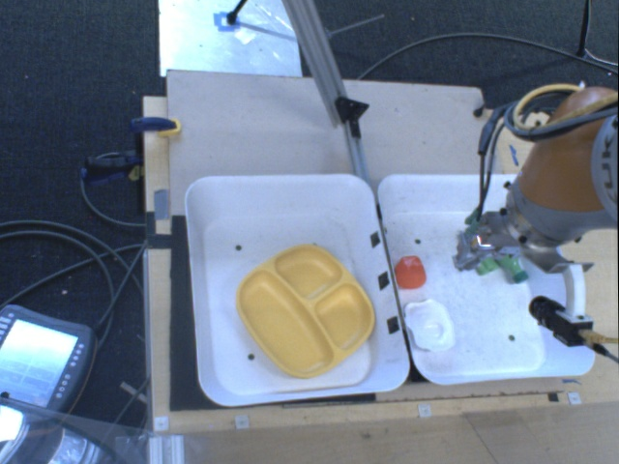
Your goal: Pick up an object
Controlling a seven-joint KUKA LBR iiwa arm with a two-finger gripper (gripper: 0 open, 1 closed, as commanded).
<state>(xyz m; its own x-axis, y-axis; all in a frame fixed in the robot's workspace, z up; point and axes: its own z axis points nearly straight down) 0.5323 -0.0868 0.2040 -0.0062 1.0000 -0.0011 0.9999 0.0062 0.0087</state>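
My gripper [481,251] hangs low over the right bin [503,356], in its upper right part, on the grey arm with the orange band. A small green object [512,270] lies right beside it, just below and to its right; whether the two touch is unclear. A red-orange object [410,273] rests near the bin's left wall. Below that sits a crumpled white object [428,324]. Both lie well to the left of the gripper.
The left bin [213,356] holds a yellow divided plate [305,309]. A ridge where the two bins meet runs between them. A slanted metal pole [319,51] crosses the bench behind the bins.
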